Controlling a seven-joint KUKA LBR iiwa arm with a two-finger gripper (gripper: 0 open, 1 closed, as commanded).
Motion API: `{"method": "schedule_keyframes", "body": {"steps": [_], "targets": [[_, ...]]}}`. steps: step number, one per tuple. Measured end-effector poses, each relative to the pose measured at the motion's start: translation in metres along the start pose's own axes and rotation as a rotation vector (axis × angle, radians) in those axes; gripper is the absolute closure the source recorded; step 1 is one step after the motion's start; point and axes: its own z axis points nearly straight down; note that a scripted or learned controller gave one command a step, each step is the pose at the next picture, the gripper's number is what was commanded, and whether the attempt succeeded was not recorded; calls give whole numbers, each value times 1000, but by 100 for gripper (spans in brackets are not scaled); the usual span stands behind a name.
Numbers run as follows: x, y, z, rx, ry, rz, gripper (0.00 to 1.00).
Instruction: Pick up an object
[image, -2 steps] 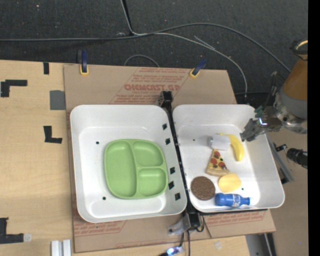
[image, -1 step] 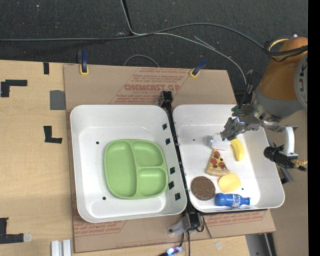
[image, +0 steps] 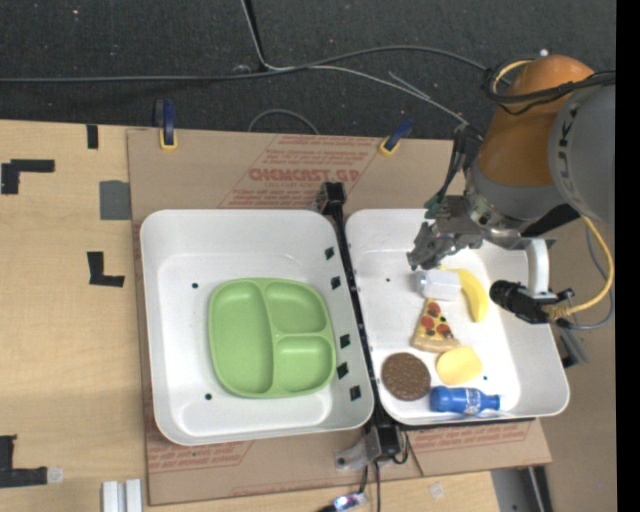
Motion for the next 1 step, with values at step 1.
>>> {"method": "schedule_keyframes", "body": {"steps": [1], "targets": [[58, 13, 11, 1, -1, 0, 100]]}}
